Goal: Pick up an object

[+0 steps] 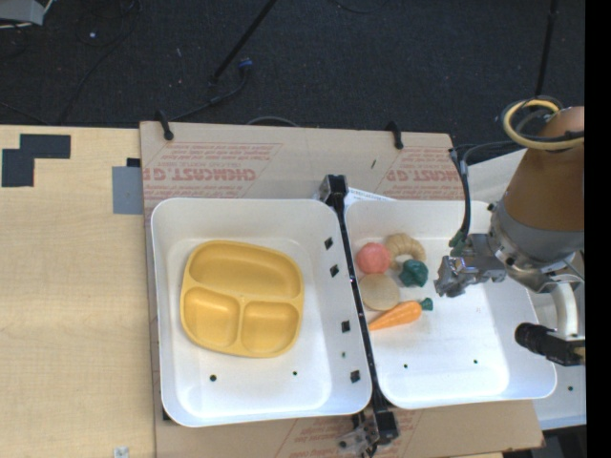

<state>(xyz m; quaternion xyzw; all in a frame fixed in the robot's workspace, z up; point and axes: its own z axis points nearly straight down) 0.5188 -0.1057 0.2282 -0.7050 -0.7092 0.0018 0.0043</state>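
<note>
In the right bin (pixel 458 370) lies a cluster of toy foods: a pink-red ball (pixel 373 258), a tan ring-shaped piece (pixel 405 245), a dark green piece (pixel 413 273), a pale beige disc (pixel 380 294) and an orange carrot (pixel 396 317) with a green tip. My gripper (pixel 454 280) hangs over the right bin, just right of the green piece and above the bin floor. Nothing shows between its fingers.
The left bin (pixel 191 389) holds a yellow compartment plate (pixel 242 297). A black divider (pixel 349 294) runs between the two bins. The arm's orange-banded body (pixel 544 198) fills the right side above the bin. Cardboard lies under both bins.
</note>
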